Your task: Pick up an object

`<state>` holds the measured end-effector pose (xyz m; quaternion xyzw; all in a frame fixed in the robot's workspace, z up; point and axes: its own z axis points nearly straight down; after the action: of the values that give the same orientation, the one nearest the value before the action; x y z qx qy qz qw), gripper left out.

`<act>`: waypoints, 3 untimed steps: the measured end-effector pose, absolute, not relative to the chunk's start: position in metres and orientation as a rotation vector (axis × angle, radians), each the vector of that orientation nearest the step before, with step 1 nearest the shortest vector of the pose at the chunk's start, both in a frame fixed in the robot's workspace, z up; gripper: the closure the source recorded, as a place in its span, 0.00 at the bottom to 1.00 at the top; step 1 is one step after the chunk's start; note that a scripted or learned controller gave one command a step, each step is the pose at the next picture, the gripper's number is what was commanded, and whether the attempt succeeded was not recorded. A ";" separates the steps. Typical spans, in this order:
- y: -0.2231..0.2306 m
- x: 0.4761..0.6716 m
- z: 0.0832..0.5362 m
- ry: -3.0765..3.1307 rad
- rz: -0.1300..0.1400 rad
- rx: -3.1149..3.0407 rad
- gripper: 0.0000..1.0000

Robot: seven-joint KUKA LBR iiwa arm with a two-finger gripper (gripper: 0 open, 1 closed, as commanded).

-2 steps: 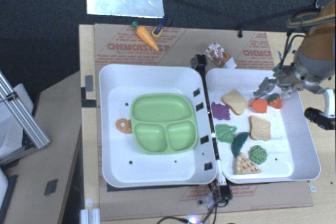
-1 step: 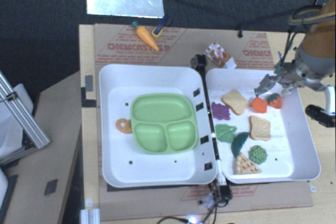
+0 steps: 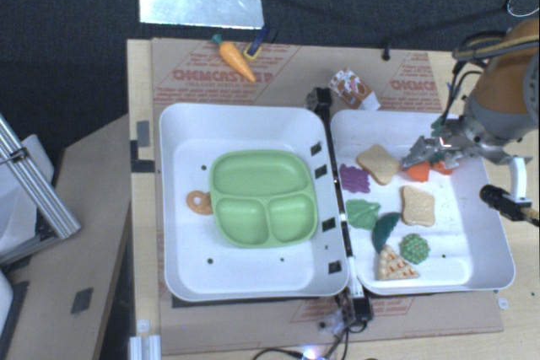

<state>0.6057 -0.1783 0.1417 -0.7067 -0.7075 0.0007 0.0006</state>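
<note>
counter (image 3: 143,181): cardboard-lined, two white bins side by side.
target: orange piece (image 3: 418,173), right bin (image 3: 489,265), upper area, beside the bread slice (image 3: 377,163).
end effector (image 3: 426,152): low over that orange piece; open or closed, can't tell; no grip visible.
rest: other toy foods spread apart, so access looks clear.
left bin (image 3: 181,265): green tray (image 3: 258,196), pretzel (image 3: 199,202).

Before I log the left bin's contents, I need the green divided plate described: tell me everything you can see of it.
The green divided plate looks like pale green moulded plastic, a rounded rectangle with a raised rim. It has three compartments: one wide one along the far side and two smaller ones along the near side. It lies flat, right way up, near the middle of the left white bin, slightly turned. Nothing sits in its compartments. A small orange pretzel-shaped toy lies at its left edge, possibly touching.
</note>
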 end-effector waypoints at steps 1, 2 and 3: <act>-0.178 0.605 0.089 -2.222 0.002 -2.218 0.00; -0.178 0.608 0.104 -2.227 -0.003 -2.222 1.00; -0.178 0.611 0.169 -2.231 -0.007 -2.222 1.00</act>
<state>0.6113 -0.1780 0.1689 -0.7056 -0.7086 -0.0023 -0.0038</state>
